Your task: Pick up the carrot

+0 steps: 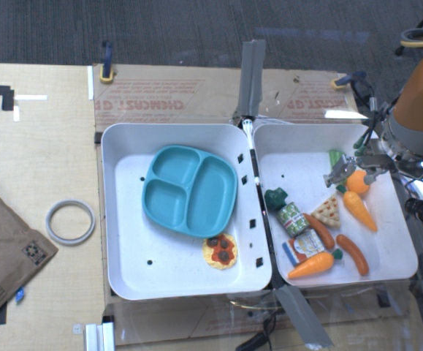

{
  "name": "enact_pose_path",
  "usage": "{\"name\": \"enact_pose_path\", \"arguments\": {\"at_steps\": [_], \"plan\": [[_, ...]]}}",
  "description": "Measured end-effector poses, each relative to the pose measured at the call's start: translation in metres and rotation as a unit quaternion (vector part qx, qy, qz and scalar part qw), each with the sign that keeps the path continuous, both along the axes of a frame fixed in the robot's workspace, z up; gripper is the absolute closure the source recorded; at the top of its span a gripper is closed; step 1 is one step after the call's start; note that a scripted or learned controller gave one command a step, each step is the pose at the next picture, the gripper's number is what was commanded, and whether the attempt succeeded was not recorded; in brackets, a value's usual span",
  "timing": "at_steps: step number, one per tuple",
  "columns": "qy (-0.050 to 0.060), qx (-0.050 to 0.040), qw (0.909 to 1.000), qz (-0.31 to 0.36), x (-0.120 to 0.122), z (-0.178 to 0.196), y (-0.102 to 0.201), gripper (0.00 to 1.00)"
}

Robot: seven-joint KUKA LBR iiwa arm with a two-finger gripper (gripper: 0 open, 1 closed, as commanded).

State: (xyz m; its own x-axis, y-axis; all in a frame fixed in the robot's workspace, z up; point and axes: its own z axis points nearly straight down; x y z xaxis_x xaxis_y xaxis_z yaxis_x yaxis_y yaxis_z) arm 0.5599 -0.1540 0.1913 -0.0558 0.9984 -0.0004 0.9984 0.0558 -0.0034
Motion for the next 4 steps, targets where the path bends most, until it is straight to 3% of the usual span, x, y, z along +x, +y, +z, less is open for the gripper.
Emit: {"name": "enact_pose_path", "arguments": {"at_steps": [1, 2, 3, 4], "plan": [[0.0, 0.0007, 0.9946, 0.104, 0.002, -0.061, -0.048, 0.0], [-0.003, 0.0026, 0.9953, 0.096, 0.015, -0.096, -0.065, 0.0], [-0.006, 0.001, 0.9953, 0.097, 0.017, -0.087, -0.065, 1.0], [-0.006, 0.0008, 0.9953, 0.097, 0.018, -0.08, -0.066, 1.0]]}}
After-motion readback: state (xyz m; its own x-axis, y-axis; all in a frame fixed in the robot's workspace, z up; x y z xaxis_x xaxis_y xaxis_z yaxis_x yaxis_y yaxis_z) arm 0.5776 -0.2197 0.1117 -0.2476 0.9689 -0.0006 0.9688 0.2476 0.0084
